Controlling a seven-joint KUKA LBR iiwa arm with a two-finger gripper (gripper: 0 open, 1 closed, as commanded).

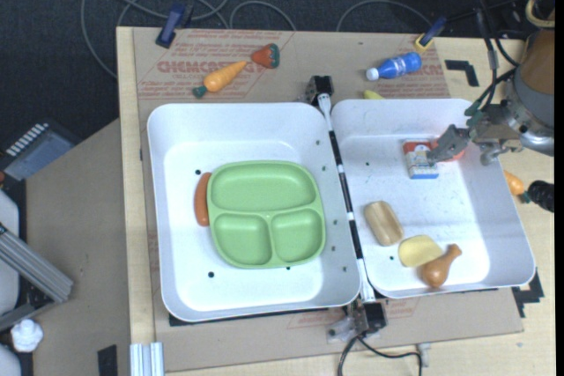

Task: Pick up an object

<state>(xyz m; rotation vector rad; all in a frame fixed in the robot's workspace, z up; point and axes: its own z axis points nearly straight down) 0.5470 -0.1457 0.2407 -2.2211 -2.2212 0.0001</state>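
Observation:
My gripper (468,145) hangs over the upper right part of the right bin (493,216), with its fingers apart and nothing between them. Just left of it a small red, white and blue block (421,161) lies on the bin floor, near the left fingertip. Lower in the same bin lie a tan bread roll (382,222), a yellow piece (417,249) and a brown drumstick (440,266). The left bin (176,145) carries a green divided plate (265,212), and a reddish sausage (203,198) lies at the plate's left edge.
On the bench behind the bins lie a toy carrot (231,73) and a blue bottle (394,67). A small orange item (515,183) sits outside the right bin's right wall. Cables run across the floor at the back.

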